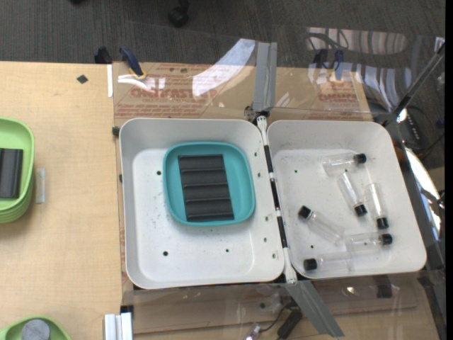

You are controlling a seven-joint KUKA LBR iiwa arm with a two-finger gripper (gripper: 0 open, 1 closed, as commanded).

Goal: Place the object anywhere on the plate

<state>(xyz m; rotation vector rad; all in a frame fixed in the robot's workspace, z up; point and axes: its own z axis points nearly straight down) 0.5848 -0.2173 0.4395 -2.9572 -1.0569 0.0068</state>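
Note:
A teal plate (174, 197) with a dark ribbed insert lies in the left white bin (141, 246). Several clear plastic tubes with black caps lie scattered in the right white bin (294, 147): one near the back (342, 163), two upright-lying ones at the middle right (352, 193) (375, 204), one at the centre (317, 222), and two along the front (368, 241) (330, 263).
A green tray (18, 190) with a dark block sits at the left edge of the wooden bench. A green lid-like object (32, 329) shows at the bottom left. Clear plastic sheeting and a grey divider bar (264, 76) lie behind the bins.

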